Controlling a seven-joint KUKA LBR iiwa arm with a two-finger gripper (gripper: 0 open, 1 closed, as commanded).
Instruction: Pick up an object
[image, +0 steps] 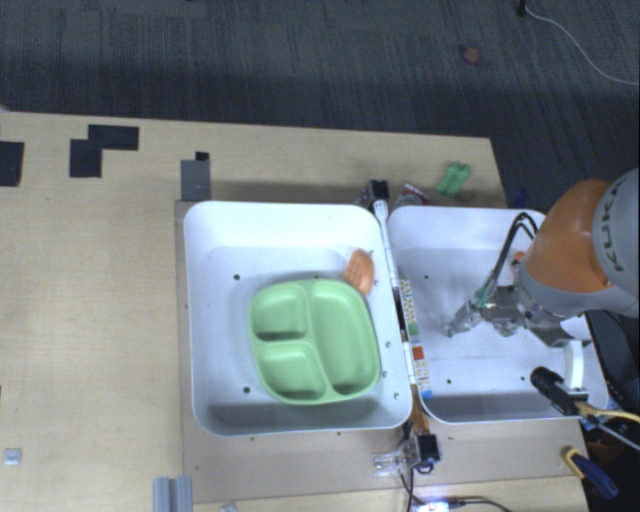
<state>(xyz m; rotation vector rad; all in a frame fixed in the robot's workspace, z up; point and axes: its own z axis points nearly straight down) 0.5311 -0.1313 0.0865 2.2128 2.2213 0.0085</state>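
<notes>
Hovering in the right bin (500, 385), the pincer (462, 322) is searching; its state I cannot tell; next, reaching an object.

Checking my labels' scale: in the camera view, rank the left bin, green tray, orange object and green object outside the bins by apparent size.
1. left bin
2. green tray
3. orange object and green object: look alike, both small, so unranked.

Left bin (200, 330): a divided tray (314, 339) lies at its centre, a small object (359, 269) touching the tray's rim at 1 o'clock. Right bin (440, 240): the gripper (462, 322) hangs over its floor, the arm (575, 262) entering from 3 o'clock.
</notes>
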